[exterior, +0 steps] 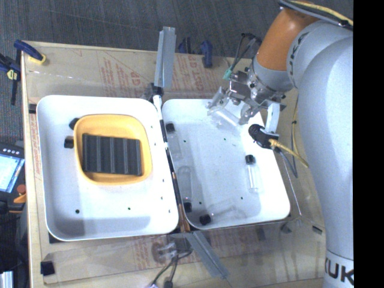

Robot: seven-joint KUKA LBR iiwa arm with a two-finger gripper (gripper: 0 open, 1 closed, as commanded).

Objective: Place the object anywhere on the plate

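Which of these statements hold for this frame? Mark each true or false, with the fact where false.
1. The yellow plate sits in the left bin. True.
2. A dark ridged block lies on the plate. True.
3. The gripper hangs over the left bin. False: it is above the far edge of the right bin.
4. The arm enters from the view's left. False: it reaches in from the right.
5. A small clear tube lies in the right bin. True.
6. The plate is round and blue. False: it is a yellow rounded rectangle.
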